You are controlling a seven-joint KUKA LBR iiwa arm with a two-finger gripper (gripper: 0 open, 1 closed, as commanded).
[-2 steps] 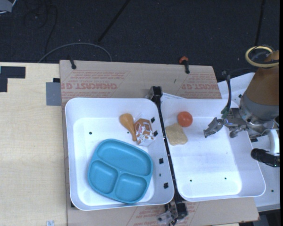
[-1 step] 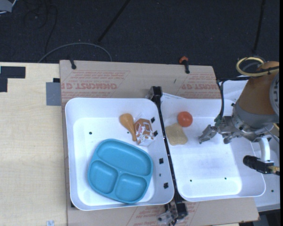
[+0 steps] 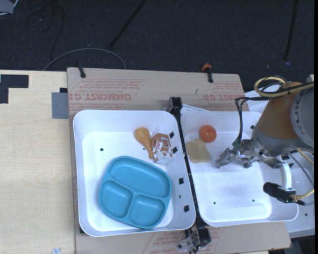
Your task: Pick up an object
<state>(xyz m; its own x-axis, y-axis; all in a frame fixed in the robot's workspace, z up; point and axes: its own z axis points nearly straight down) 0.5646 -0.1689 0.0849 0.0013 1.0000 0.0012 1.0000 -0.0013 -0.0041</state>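
A light wooden desk [image 3: 26, 163] with a cardboard sheet [image 3: 148, 89] carries two white bins, against a dark floor strewn with cables. The end effector [image 3: 225, 160] hangs over the right bin [image 3: 238, 205], its prongs too small and blurred to tell whether they are apart. Just to its left lie a tan sponge [image 3: 197, 152] and an orange ball [image 3: 207, 133]; farther left, in the other bin [image 3: 90, 142], lie a blue divided tray [image 3: 135, 192], a wooden spoon [image 3: 144, 139] and a crumpled wrapper [image 3: 162, 148].

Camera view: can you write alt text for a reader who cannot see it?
A grey arm's tool hangs over the right bin, beside a tan sponge-like piece and an orange ball. The left bin holds a blue divided plate, a wooden spoon and a small wrapped packet.
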